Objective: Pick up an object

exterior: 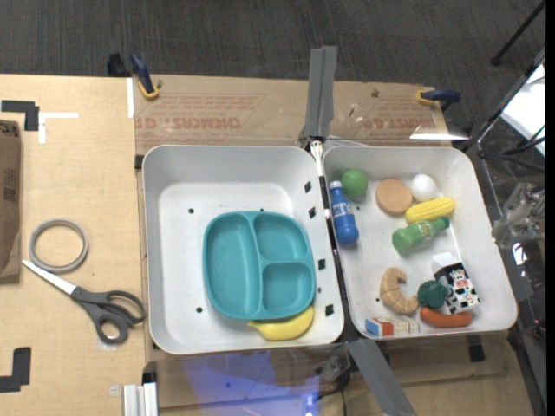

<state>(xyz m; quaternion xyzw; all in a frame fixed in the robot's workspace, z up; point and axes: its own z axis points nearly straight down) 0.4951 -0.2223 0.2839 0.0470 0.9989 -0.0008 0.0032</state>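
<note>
Banana (284,327) sat under teal plate (258,264) | step: nothing picked yet | gripper state: couldn't tell | next: descend on something graspable

Teal divided plate (258,264) over a banana (284,326) in the left bin (165,232), toy foods in the right bin (490,258)

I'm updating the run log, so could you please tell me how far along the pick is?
Nothing looks done yet. The teal divided plastic plate and yellow banana lie in the left white bin; the blue bottle, corn cob and croissant lie in the right bin. Nothing is in hand; the whole pick remains.
</note>
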